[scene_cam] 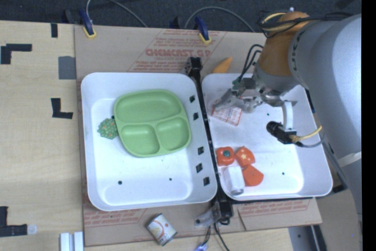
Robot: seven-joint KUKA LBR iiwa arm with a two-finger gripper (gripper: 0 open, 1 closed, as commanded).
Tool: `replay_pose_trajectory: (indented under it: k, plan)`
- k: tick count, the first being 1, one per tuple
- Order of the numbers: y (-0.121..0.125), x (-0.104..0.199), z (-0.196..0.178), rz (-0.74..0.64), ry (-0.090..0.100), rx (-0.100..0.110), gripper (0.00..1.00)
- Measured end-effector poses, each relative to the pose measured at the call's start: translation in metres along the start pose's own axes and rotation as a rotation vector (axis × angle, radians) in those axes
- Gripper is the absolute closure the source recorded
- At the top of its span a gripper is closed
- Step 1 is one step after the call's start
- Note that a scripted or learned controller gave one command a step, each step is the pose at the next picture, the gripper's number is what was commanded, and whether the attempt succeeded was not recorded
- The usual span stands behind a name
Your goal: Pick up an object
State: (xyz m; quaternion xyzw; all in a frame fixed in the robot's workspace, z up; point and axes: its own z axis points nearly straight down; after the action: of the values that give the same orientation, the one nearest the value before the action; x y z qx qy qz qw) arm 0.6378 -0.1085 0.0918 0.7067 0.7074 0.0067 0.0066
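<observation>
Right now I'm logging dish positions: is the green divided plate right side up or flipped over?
Right side up. The green divided plate in the left bin shows its three recessed compartments facing the camera.

You have two white bins: the left bin (100, 185) and the right bin (305, 182). In the left bin you can count one green divided plate (153, 122) and, touching that plate's left edge, one small green knobbly object (107, 128). Right of the plate, in the right bin, lie three orange-red pieces (239, 163) and one pale packet (227, 114).
</observation>
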Motion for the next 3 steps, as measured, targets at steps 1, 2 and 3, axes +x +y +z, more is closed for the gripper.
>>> replay_pose_trajectory:
  k: [1,2,3]
  plan:
    - [0.033,0.004,0.002,-0.002,0.001,0.012,0.0]
    - [0.0,-0.006,0.0,0.0,0.0,0.002,0.0]
    - [0.031,0.014,0.007,-0.001,0.0,0.017,0.0]
